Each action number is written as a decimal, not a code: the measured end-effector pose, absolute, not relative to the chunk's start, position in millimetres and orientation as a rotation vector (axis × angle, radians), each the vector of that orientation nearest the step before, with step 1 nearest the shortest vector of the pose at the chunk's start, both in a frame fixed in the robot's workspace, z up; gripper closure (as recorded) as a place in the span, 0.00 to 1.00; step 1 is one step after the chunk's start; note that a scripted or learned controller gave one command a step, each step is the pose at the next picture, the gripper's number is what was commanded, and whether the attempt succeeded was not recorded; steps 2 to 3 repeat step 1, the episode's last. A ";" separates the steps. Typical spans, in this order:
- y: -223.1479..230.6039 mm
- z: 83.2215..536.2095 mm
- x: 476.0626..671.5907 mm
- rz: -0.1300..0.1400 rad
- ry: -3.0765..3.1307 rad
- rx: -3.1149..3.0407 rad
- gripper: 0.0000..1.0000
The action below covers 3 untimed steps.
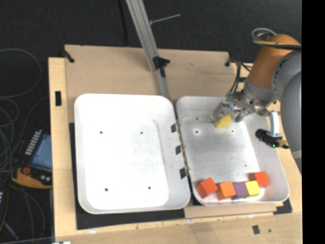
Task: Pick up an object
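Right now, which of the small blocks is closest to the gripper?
The yellow block right under the gripper, far from the row of blocks at the right bin's near edge.

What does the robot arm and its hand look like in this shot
The arm is bulky, rounded and grey, with an orange band above the wrist. A thin dark cable runs down beside the band. The hand is small, metallic grey and dark.

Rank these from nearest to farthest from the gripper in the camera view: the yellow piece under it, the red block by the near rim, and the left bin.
1. Yellow piece: right at the gripper, right bin's far end.
2. Red block: right bin's near-right corner.
3. Left bin: across the divide, leftward.
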<state>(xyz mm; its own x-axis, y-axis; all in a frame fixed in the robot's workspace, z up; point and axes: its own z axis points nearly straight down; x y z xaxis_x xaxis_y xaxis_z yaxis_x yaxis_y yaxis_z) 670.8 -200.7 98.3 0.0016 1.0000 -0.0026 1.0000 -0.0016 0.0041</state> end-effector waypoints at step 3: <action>-200.8 110.1 671.2 -0.001 2.221 2.211 1.00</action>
